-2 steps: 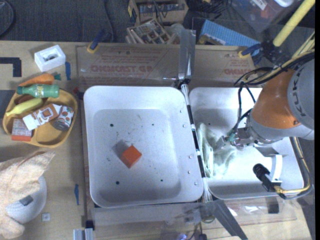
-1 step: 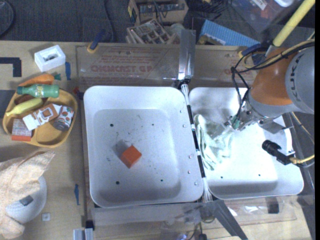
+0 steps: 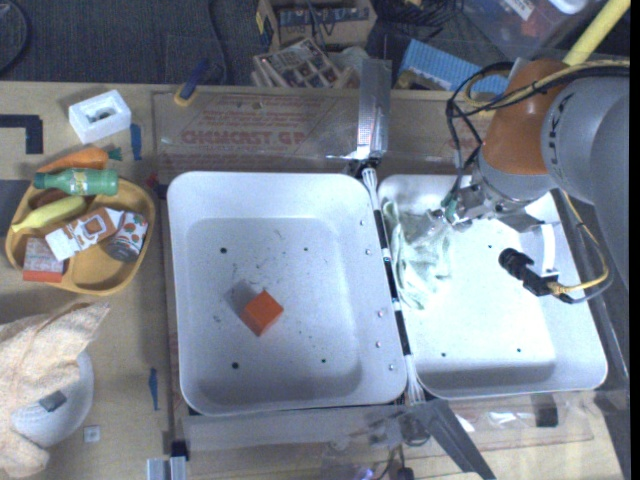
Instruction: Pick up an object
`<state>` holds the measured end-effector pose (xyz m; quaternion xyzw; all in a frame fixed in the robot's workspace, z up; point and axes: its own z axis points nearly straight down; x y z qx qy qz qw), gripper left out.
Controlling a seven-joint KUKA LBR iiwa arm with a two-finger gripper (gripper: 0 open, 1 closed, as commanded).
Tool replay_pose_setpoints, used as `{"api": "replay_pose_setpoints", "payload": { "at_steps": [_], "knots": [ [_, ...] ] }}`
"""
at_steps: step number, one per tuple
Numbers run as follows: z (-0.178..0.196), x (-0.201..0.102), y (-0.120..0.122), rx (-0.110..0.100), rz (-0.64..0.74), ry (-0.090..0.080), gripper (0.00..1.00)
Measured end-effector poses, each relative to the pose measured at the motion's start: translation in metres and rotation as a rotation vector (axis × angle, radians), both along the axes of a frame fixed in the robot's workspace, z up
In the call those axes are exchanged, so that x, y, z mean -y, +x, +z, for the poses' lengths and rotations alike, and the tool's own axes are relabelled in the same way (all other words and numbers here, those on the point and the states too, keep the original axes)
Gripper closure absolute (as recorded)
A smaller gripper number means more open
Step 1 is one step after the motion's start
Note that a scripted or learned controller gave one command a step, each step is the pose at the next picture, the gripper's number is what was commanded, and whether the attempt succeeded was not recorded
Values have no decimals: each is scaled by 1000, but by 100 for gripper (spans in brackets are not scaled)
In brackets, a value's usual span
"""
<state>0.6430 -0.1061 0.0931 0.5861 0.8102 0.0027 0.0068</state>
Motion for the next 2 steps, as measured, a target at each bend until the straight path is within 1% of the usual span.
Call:
{"api": "replay_pose_setpoints", "payload": {
  "at_steps": [1,2],
  "knots": [
    [14,-2,-73,-14,-85,4,0],
    [24,0,-73,-11,-88,4,100]
  ]
}}
